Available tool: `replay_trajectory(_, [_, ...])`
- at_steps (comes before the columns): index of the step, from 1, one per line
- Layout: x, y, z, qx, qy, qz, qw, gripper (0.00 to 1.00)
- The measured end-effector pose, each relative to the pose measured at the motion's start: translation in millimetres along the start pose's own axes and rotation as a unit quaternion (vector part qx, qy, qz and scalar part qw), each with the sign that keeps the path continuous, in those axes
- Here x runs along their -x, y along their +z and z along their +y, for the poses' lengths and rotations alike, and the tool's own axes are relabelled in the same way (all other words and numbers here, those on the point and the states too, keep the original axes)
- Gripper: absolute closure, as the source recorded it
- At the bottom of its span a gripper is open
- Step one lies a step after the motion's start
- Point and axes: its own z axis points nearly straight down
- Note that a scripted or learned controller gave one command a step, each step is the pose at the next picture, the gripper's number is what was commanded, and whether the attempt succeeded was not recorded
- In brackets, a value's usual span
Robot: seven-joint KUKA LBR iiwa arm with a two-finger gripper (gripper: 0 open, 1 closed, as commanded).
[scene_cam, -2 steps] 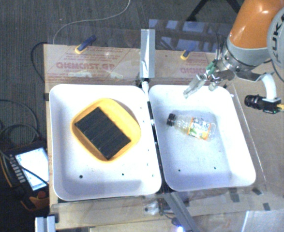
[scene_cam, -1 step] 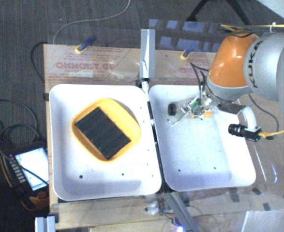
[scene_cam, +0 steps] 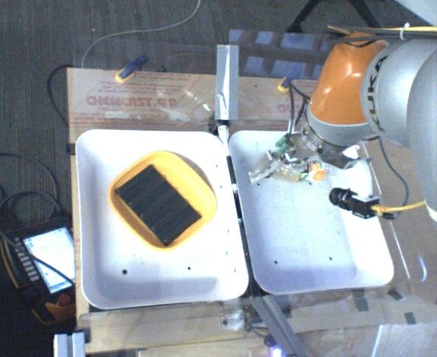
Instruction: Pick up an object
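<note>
end effector (scene_cam: 301,149): grip state — cannot tell
target: crumpled wrapper (scene_cam: 289,166) directly below
advice: descend straight, centre, close firmly

Dark carpet floor (scene_cam: 69,21), loose cables (scene_cam: 158,28)

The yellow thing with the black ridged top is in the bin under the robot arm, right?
Not quite. The camera view shows the yellow thing with the black ridged top in the left bin, while the robot arm hangs over the right bin.
</note>
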Motion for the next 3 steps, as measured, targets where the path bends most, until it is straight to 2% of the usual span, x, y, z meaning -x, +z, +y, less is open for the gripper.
replay_trajectory(1, [70, 19, 5, -0.001, 0.073, -0.001, 0.9973, 0.0])
replay_trajectory(2, [107, 64, 24, -0.001, 0.091, -0.002, 0.9959, 0.0])
replay_trajectory(3, [68, 93, -9, 0.006, 0.035, -0.004, 0.9994, 0.0])
